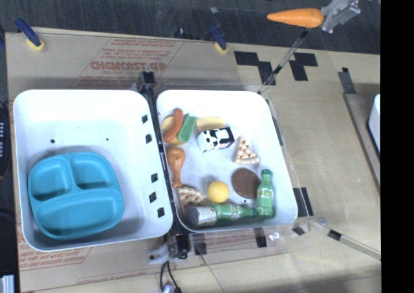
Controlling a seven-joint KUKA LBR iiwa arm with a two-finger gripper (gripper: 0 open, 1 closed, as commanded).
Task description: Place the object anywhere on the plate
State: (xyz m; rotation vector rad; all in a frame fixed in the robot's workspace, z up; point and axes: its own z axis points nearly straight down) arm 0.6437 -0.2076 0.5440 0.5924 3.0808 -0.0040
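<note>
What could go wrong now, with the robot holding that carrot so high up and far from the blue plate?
The gripper pinches the carrot only by its thick end, so most of it sticks out sideways; it may well slip or swing loose on the way. The blue plate sits in the far left bin, beyond the right bin crowded with toy food, so a carrot dropped early would probably land among those toys. A release from this height could also bounce it off the plate.

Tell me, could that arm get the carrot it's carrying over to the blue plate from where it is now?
Probably yes. The gripper holds the carrot high beyond the bins' far edge, and the blue plate lies uncovered in the left bin. Nothing stands between them, though it is a long crossing.
</note>
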